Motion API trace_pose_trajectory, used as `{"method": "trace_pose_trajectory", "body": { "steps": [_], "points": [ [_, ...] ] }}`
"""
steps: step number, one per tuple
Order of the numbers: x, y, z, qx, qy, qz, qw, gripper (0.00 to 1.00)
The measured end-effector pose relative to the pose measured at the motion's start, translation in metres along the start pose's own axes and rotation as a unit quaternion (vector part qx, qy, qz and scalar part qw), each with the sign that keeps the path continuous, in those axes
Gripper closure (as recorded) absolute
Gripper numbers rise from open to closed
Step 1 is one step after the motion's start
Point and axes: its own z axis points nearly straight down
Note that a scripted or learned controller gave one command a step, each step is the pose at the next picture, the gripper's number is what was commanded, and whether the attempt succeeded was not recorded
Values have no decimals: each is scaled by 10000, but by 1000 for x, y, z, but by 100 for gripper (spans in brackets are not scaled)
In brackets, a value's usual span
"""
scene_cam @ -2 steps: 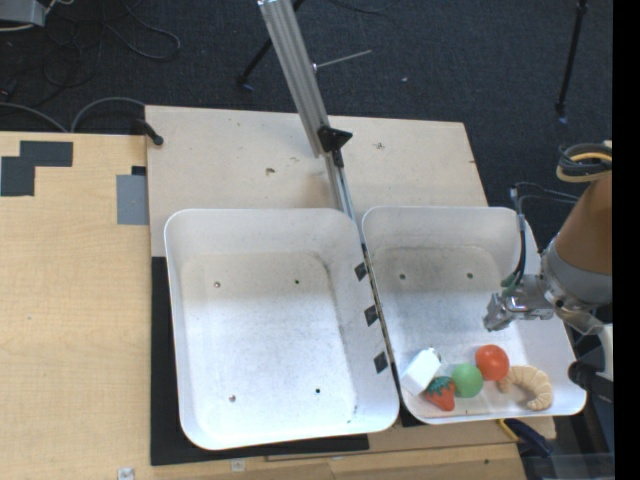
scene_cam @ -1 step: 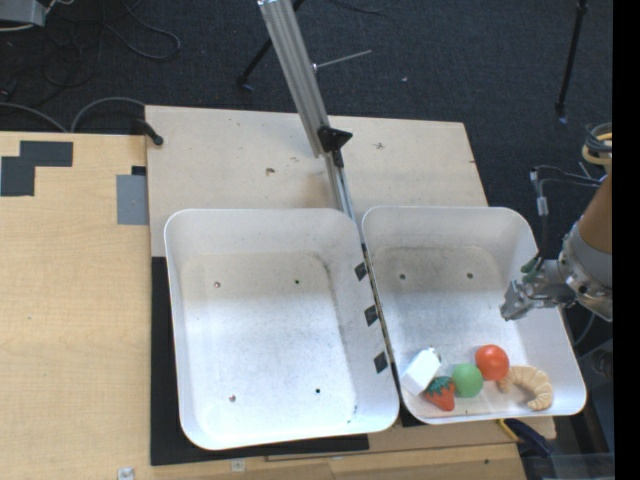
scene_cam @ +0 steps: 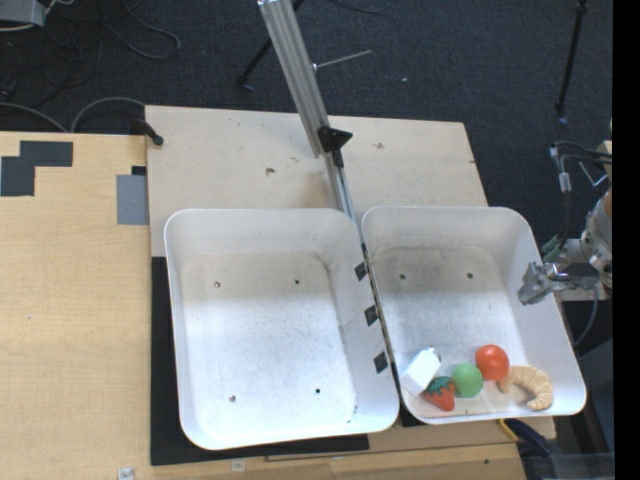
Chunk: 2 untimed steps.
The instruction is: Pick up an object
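You see two white bins side by side on the table [scene_cam: 400,158]. The left bin [scene_cam: 200,268] shows only dark specks on its floor. The right bin [scene_cam: 500,248] contains five objects, all clustered in its near corner, at about 5 o'clock from the bin's centre.

Count them as follows:
- one white block [scene_cam: 421,368], tilted, at the 9 o'clock end of the cluster;
- one strawberry [scene_cam: 441,394], red with a green cap, touching the block's lower edge;
- one green ball [scene_cam: 466,379], just beside the strawberry;
- one red-orange ball [scene_cam: 491,360], at 1 o'clock from the green ball and close against it;
- one tan croissant [scene_cam: 531,386], at the 3 o'clock end, near the bin wall.

The hand [scene_cam: 535,283] sits at the 3 o'clock rim of the right bin, well apart from the cluster. You cannot tell from this view how the hand is set.

One slanted aluminium rail [scene_cam: 300,78] rises from between the bins toward 12 o'clock.
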Motion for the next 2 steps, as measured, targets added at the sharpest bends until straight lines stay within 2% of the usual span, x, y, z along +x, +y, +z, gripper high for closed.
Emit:
{"method": "trace_pose_trajectory", "body": {
  "steps": [2],
  "points": [
    [102,-11,-10,37,21,-16,10000,100]
  ]
}}
